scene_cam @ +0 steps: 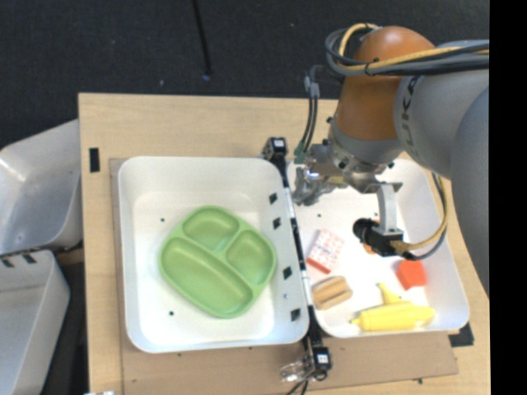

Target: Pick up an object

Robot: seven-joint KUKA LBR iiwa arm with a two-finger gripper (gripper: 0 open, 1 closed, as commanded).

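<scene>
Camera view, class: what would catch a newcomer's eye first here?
The bright green divided plate in the left bin stands out most. Next comes the arm's orange band, above the right bin's far end. Near that bin's front edge lie a yellow toy and a small orange block.

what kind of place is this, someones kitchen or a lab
Most likely a robotics lab bench, not a kitchen: a grey and orange arm reaches over two white bins on a plywood bench, and the food, like the yellow corn, looks like toys.
</scene>
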